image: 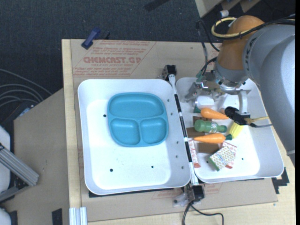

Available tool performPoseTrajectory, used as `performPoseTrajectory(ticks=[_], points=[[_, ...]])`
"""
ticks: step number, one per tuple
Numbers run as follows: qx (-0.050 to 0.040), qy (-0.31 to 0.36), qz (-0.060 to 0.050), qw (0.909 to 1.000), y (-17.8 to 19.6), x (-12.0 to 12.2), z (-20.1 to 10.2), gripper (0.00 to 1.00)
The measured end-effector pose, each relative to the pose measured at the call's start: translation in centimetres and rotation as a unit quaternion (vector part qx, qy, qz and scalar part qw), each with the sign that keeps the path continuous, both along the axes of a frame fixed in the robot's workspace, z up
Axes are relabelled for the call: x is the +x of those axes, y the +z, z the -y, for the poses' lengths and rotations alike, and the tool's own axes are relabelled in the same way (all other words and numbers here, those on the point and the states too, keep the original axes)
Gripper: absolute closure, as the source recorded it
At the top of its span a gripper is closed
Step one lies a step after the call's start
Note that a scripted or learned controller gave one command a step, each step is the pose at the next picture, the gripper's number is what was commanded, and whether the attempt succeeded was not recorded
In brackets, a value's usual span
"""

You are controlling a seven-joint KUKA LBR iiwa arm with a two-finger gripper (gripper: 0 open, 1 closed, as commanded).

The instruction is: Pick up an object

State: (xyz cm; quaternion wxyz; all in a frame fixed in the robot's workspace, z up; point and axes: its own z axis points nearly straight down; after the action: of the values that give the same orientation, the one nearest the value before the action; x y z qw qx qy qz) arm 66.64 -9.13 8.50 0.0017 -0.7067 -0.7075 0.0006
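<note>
Dark carpet surrounded the desk [117, 55]. Toy carrot [213, 113] lay in the right bin [269, 165], just below the gripper [211, 89] — finger state could not be told. Judged light, rigid, slippery plastic — best gripped across its thick middle.

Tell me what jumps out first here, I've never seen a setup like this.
The big grey arm with its orange band fills the upper right, its tool hanging over the back of the right bin. Below it sits a bright cluster: two carrots, a green bottle and a patterned box. In the left bin lies a lone blue tray with three compartments.
</note>
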Motion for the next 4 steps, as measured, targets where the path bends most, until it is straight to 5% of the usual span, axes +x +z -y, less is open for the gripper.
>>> performPoseTrajectory(ticks=[1,2,3,4], points=[[-0.0003,-0.001,0.000,1.0000,0.0,-3.4,0.1,0.00],[-0.0001,-0.001,0.001,1.0000,1.0,-3.4,0.1,1.00],[-0.0001,-0.001,0.001,1.0000,1.0,-3.4,0.1,0.00],[-0.0004,0.000,0.002,1.0000,0.0,-1.5,0.6,0.00]])
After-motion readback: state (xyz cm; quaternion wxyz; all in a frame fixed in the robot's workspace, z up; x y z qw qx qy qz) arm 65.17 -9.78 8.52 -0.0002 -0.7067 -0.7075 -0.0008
